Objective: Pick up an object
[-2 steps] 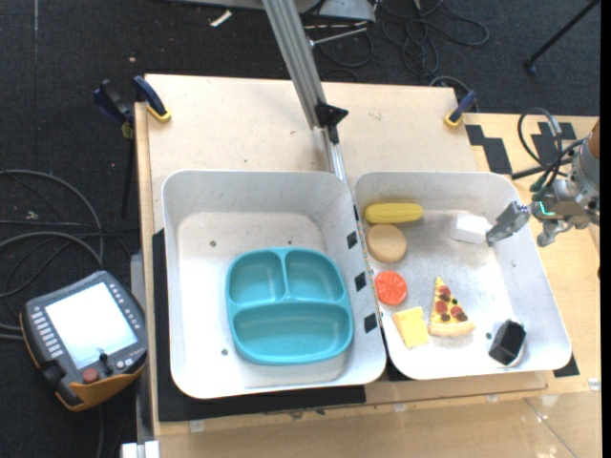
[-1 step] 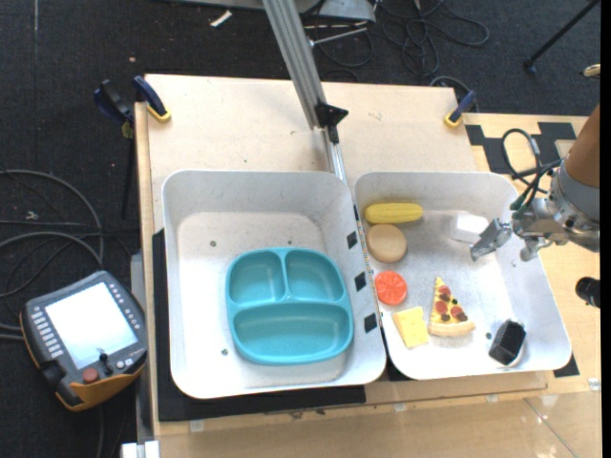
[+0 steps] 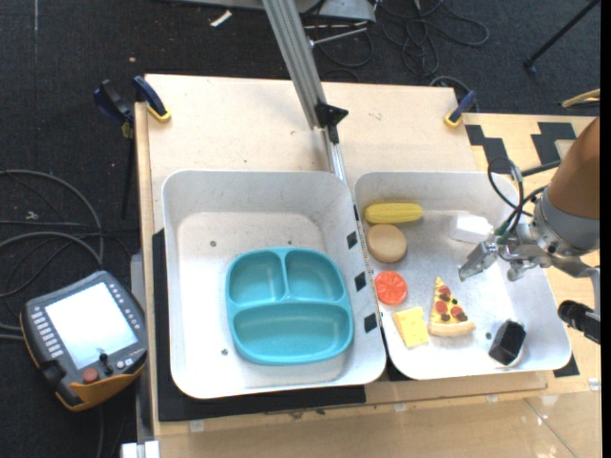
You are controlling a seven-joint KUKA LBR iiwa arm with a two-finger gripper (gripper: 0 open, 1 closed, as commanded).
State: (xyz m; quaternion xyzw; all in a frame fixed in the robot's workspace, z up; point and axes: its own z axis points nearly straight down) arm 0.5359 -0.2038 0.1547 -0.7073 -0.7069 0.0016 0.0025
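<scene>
Inspection, taken left to right with the right bin [image 3: 535, 351] as landmark. Left of it, the second bin [image 3: 191, 256] carries a teal divided tray [image 3: 286, 305]. Inside the right bin, along its left side: yellow corn cob [image 3: 393, 214], tan bread roll [image 3: 387, 244] just below it, tomato slice [image 3: 390, 287], cheese wedge [image 3: 411, 327]. Pizza slice [image 3: 447, 311] lies just beside the cheese. White block [image 3: 470, 227] sits toward the bin's upper right; black object [image 3: 507, 342] at its lower right corner. Gripper [image 3: 496, 263] hangs over the bin's right half — fingers spread apart, nothing between them — arm entering tilted from the right, between white block and black object.
</scene>
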